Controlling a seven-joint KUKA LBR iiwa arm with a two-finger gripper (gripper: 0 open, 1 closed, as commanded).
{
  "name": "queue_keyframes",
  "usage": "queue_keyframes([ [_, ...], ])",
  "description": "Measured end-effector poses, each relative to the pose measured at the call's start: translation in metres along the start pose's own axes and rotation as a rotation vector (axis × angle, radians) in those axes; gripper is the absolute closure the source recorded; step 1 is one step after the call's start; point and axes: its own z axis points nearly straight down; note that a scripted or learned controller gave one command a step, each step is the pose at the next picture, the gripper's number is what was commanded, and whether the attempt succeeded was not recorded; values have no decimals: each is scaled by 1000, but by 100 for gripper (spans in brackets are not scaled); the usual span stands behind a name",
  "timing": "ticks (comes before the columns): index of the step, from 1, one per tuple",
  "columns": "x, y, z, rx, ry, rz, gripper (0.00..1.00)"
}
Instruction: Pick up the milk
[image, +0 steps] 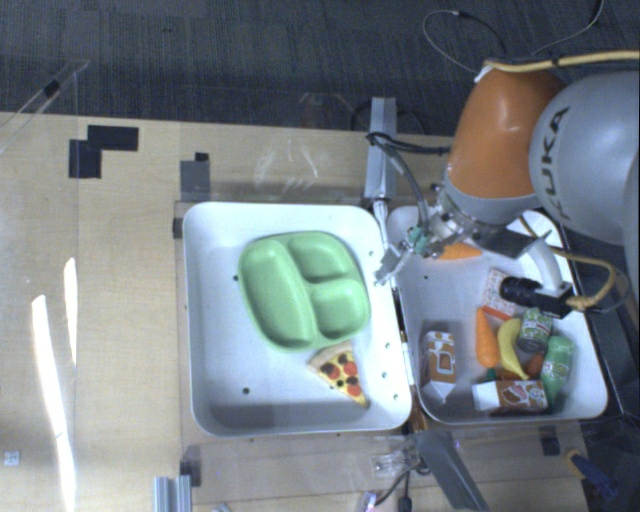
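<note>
Camera view looks down on 2 white bins. The left bin (200, 330) holds a green divided plate (303, 287) and a toy pizza slice (341, 372) near its front right corner. The right bin (592, 395) holds the clutter: the milk (439, 357), a small brown-and-white carton lying by itself toward the bin's near left, plus a carrot (486, 338), a banana (511, 347), a green bottle (556, 362) and a flat brown carton (512, 396) crowded at the near right.

The gripper (418, 240) hangs at the far left corner of the right bin, close to the dividing wall, well apart from the milk. Whether the claw is released or clenched I cannot tell; nothing is seen in it.

By my judgement the milk is a light toy carton, stiff enough to take a squeeze but with smooth printed faces that may slip. Its 2 long sides look like the best hold, gripped across the narrow width around the middle. Open floor on its left and far sides gives room; the carrot on its right is the closest neighbour to avoid.
</note>
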Motion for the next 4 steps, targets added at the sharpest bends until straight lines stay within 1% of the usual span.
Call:
queue_keyframes([
  [1,65,-75,35,5,4,-100,0],
  [2,-3,-117,34,3,2,-201,0],
  [3,51,-83,35,3,3,-181,0],
  [4,3,-108,34,2,1,-207,0],
])
